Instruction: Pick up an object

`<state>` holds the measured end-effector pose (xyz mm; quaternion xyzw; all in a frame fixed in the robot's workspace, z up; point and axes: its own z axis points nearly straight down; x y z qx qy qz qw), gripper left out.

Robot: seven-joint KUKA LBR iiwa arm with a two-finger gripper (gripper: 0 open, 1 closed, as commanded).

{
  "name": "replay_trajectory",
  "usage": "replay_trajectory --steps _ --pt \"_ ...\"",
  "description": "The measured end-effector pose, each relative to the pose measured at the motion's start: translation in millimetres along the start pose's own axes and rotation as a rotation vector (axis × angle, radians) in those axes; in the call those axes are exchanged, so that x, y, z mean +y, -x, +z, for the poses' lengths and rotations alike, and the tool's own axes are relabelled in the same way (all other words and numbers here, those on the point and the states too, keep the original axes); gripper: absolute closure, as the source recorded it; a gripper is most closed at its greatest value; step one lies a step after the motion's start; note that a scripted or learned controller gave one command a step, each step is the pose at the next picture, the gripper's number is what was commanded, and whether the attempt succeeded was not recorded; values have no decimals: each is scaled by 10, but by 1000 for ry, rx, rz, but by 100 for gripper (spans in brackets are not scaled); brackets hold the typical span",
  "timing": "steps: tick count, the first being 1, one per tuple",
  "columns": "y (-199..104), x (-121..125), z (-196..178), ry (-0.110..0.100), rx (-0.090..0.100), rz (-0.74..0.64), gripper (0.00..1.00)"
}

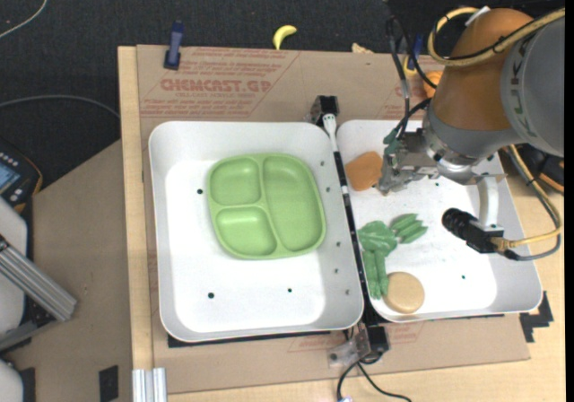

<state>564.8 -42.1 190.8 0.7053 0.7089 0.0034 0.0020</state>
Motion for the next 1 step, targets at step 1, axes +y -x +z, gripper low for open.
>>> replay_trajectory --steps 1 --pt "-717 -221 -255 -5 2 -3 100"
